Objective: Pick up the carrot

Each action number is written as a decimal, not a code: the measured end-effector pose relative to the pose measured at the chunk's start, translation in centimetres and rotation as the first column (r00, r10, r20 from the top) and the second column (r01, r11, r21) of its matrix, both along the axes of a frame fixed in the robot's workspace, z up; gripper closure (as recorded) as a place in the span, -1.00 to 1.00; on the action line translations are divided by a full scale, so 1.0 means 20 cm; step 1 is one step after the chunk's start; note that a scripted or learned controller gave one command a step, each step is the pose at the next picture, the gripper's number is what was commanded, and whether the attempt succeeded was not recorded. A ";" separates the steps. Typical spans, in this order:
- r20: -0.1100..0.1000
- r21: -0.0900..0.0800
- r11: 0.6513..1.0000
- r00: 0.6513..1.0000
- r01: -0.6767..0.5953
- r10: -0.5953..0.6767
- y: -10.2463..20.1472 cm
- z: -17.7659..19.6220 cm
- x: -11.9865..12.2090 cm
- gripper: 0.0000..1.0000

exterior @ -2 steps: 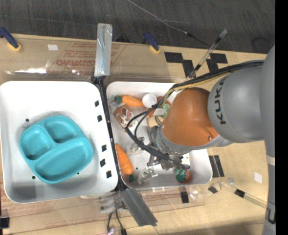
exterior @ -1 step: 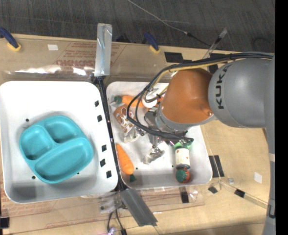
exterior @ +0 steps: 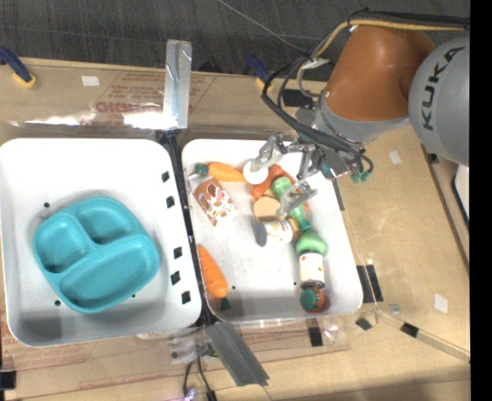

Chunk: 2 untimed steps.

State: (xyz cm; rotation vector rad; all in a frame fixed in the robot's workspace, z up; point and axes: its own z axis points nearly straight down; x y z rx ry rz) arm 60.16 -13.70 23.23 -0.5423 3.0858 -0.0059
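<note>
The arm [exterior: 396,73] reaches in from the right and hangs over the top of the right bin [exterior: 246,303], its gripper [exterior: 289,159] spread open above a cluster of toy food, with nothing between the fingers. The carrot [exterior: 212,271] lies well away from it, down by the bin's left wall, orange and tilted, its tip toward the lower edge. Another orange piece [exterior: 226,172] sits near the top of the bin, just left of the gripper; it may be a second carrot, hard to say. A small printed box [exterior: 214,200] rests beside it. A bottle [exterior: 311,267] lies lower right. In the left bin [exterior: 28,161], a teal divided plate [exterior: 95,251] sits.
</note>
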 end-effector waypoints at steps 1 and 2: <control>0.003 0.001 1.000 1.000 -0.005 0.005 0.14 -0.56 -0.09 -1.00; 0.011 -0.001 0.999 0.999 -0.046 0.046 0.13 -0.63 0.04 -1.00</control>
